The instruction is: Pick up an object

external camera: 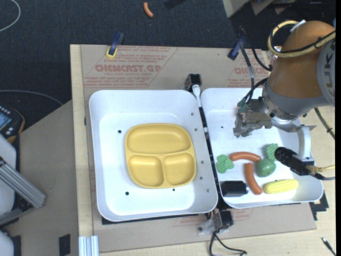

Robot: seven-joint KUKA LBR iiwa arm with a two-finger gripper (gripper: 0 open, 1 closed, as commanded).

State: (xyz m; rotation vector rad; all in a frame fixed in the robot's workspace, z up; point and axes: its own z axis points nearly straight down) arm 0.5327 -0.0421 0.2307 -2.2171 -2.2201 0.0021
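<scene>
Over right bin (224, 103), mid-floor: gripper (246, 128) hovering, finger state can't be told.
Nearest sausage (245, 156) lies toward front edge, long axis crosswise to bin.

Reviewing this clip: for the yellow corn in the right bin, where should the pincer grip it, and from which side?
Probably across the middle of the corn, coming straight down. It lies flat, long axis left-right, so closing across its narrow width suits. The bin wall sits close in front, leaving little room.

Brown bench (133, 63), two white bins (106, 143) side by side
</scene>
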